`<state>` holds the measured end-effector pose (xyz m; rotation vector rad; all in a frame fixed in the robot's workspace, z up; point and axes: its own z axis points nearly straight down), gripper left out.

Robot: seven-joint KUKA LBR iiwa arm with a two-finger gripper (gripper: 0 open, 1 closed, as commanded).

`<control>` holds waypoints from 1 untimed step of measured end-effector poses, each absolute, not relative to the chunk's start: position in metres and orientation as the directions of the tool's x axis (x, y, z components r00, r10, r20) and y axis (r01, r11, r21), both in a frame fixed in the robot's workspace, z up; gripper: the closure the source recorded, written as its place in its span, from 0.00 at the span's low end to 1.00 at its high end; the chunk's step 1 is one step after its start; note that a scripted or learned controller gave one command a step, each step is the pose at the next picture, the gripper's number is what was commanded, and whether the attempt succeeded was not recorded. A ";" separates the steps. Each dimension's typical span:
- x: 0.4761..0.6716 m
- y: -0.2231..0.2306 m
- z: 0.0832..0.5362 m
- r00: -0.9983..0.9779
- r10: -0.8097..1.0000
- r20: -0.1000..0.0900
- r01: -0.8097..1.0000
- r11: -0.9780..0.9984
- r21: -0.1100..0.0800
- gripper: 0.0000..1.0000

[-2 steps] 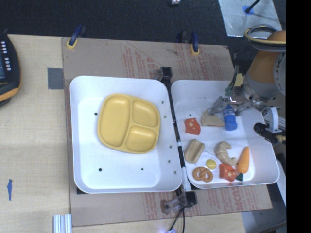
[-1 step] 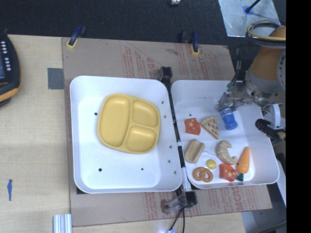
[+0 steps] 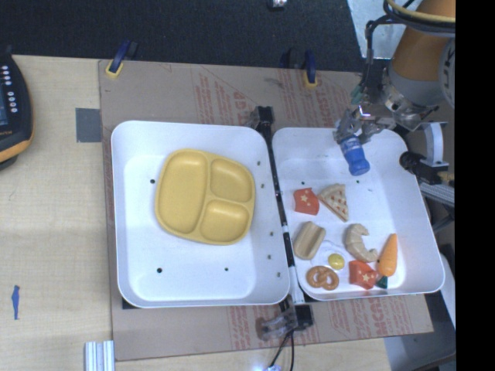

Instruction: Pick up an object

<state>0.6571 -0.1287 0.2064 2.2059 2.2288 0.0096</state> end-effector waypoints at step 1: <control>0.603 -0.074 0.225 -0.010 1.000 0.002 1.000 0.010 -0.005 1.00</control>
